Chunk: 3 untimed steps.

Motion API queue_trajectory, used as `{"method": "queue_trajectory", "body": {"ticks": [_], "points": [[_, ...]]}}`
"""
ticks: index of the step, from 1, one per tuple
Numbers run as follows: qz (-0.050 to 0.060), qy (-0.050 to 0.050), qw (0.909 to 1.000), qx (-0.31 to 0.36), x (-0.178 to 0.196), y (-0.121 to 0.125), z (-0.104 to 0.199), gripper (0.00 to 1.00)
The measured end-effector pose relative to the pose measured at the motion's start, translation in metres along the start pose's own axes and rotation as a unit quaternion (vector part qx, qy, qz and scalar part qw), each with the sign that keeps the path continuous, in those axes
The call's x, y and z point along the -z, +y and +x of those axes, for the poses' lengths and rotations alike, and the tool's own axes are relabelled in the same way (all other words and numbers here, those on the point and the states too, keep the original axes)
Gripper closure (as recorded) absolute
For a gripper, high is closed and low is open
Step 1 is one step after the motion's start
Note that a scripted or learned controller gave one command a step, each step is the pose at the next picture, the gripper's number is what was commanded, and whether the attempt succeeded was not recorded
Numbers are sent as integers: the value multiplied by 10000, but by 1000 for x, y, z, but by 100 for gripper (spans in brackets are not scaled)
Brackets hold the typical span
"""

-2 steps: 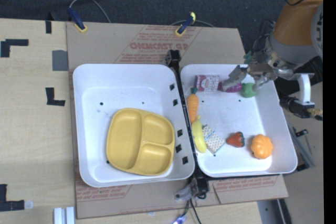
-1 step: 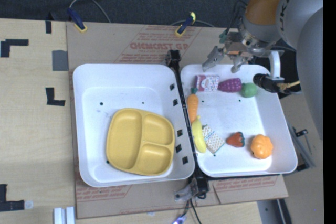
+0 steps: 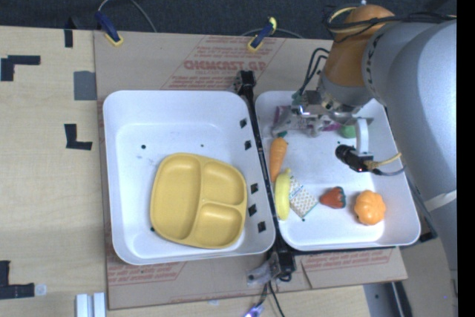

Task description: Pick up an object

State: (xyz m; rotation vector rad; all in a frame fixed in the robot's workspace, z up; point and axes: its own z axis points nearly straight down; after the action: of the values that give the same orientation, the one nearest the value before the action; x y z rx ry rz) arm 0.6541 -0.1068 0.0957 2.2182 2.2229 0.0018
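The right bin (image 3: 401,234) holds an orange carrot (image 3: 277,156) by its left wall, a yellow banana (image 3: 282,195) just below it, a small patterned packet (image 3: 301,200) beside the banana, a red strawberry (image 3: 333,197) and an orange (image 3: 369,207) near the front. The gripper (image 3: 320,117) sits low at the bin's back; whether it is open or closed I cannot tell. Purple and green bits beside it are partly hidden and hard to name. The left bin (image 3: 119,122) holds a yellow divided plate (image 3: 199,200). The arm (image 3: 415,85) covers the bin's right edge.
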Motion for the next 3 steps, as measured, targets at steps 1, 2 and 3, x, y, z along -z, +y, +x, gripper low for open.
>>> {"method": "queue_trajectory", "body": {"ticks": [1, 2, 3], "points": [[7, 2, 10000, -1, -10, 14, 6, 0], [5, -1, 10000, -2, -11, 14, 11, 0], [7, 6, 10000, 0, -1, 14, 12, 100]]}}
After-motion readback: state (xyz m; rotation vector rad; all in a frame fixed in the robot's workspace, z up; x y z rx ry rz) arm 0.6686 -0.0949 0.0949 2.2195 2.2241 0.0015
